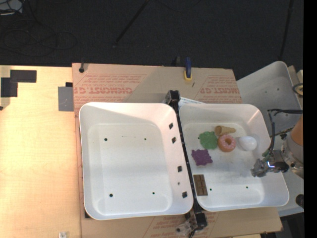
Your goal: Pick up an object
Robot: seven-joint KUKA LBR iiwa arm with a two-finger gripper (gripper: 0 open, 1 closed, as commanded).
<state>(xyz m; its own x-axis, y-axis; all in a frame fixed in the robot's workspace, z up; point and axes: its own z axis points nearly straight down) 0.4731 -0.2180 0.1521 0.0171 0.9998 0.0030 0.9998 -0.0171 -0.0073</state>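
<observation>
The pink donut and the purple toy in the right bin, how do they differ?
The pink donut is a round ring with a hole; the purple toy is a jagged, lumpy shape. The donut lies farther back and nearer the arm's side, the purple toy nearer the divider. Both rest loose in the right bin.

My arm's wrist band (298,133) is orange; my metal gripper (261,169) is grey with a small blue spot. Both shallow plastic bins, left (94,202) and right (277,195), are plain white, marked with small black dots. The right bin contains a pink ring-shaped doughnut toy (227,143) with a lighter pink centre, a green leaf-shaped toy (208,140), a purple jagged toy (201,157), a tan cone-shaped toy (225,130), a white egg-shaped object (247,143) and a brown rectangular block (200,185). The brown cardboard sheet (124,86) beneath carries red printed lettering. The pale wooden bench surface (37,172) bears black and grey rectangles. The background floor (148,29) is black.
</observation>
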